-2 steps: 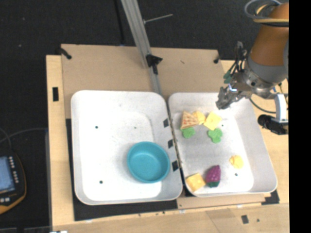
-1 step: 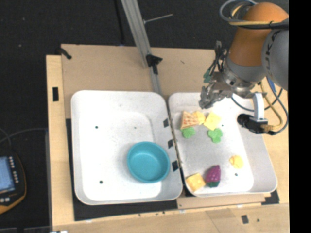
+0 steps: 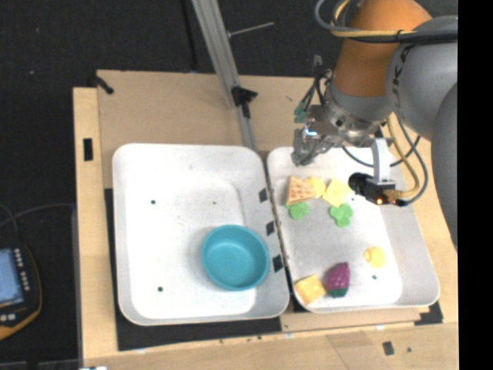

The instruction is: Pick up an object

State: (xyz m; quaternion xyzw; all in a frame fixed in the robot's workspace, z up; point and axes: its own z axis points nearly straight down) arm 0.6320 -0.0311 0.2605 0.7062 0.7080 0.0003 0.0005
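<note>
My gripper point(image 3: 306, 151) hangs over the far left corner of the right bin point(image 3: 400, 230), just above and behind a pizza-slice toy point(image 3: 301, 190). Nothing shows between its fingers. Beside the pizza slice lie a pale yellow piece point(image 3: 337, 192), a green piece point(image 3: 298, 210) and another green piece point(image 3: 341, 215). A small yellow item point(image 3: 374, 256) lies toward the right. A purple grape bunch point(image 3: 337, 278) and a yellow block point(image 3: 310, 289) rest at the bin's near edge.
The left bin point(image 3: 146, 183) holds a teal bowl point(image 3: 234, 257). A slanted metal pole point(image 3: 219, 52) rises behind the bins. A black and orange cable connector point(image 3: 373, 189) sits by the arm over the right bin.
</note>
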